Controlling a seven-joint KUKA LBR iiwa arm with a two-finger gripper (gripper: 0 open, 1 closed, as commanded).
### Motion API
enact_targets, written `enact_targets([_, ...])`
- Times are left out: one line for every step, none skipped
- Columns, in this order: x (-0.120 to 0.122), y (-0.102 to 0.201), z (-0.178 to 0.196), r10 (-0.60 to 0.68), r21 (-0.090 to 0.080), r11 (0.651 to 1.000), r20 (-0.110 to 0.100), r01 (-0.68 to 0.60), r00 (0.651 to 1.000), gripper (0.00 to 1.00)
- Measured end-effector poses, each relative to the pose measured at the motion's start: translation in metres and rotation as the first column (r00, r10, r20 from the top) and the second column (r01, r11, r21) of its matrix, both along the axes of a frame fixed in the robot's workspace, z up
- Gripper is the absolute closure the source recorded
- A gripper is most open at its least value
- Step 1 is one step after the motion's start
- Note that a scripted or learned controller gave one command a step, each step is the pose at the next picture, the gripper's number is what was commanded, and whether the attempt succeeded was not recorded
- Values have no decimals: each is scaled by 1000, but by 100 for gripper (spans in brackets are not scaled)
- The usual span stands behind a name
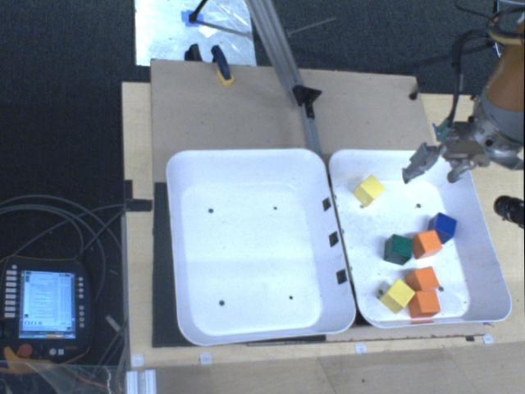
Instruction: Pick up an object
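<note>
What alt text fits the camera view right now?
The pincer, open and holding nothing, hovers over the right bin's far end, near a yellow block. Six more blocks cluster at that bin's near end.

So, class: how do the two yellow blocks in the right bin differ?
The upper yellow block sits alone near the bin's top left; the lower yellow block sits at the bottom, touching an orange block. The upper one lies nearer the end effector. Both look alike in colour and size.
</note>
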State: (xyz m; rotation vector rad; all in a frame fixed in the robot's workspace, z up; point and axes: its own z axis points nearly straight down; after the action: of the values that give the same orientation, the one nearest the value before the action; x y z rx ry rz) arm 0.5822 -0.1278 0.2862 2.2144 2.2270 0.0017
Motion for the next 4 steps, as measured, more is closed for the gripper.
enact_targets([0, 0, 0, -1, 0, 1000, 1, 1, 1000, 0])
enact_targets([0, 0, -62, -3, 0, 1000, -5, 3, 1000, 0])
enact_targets([-2, -4, -124, -4, 1, 1000, -6, 4, 1000, 0])
enact_targets([-3, -3, -177, -3, 0, 1000, -5, 3, 1000, 0])
